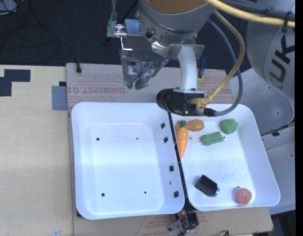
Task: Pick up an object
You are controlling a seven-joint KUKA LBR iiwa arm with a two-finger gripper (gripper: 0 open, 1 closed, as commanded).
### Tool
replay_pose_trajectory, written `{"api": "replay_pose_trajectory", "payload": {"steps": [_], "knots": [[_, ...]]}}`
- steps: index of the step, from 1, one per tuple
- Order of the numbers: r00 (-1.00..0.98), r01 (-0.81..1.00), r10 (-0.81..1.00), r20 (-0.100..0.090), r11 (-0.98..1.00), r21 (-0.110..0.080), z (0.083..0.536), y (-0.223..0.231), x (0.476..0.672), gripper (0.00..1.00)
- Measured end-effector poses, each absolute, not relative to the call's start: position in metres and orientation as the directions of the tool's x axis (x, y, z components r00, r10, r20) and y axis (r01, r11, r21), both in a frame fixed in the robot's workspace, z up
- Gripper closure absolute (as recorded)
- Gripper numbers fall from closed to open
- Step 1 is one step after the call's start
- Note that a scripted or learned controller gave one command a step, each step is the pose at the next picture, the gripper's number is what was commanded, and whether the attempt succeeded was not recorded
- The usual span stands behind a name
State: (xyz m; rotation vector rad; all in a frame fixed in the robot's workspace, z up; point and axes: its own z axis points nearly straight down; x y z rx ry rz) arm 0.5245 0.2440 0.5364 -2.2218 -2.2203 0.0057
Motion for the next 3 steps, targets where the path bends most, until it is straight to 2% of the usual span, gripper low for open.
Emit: {"api": "replay_pose_trajectory", "payload": {"steps": [1, 2, 3], "knots": [[-0.002, 1.0, 1.0, -0.008, 0.002, -0.017, 0.416, 0.243, 0.473, 1.0], [0.002, 1.0, 1.0, -0.002, -0.002, -0.004, 0.422, 0.243, 0.476, 0.0], [0.003, 1.0, 1.0, -0.006, -0.003, -0.009, 0.289, 0.242, 0.563, 0.0]]}}
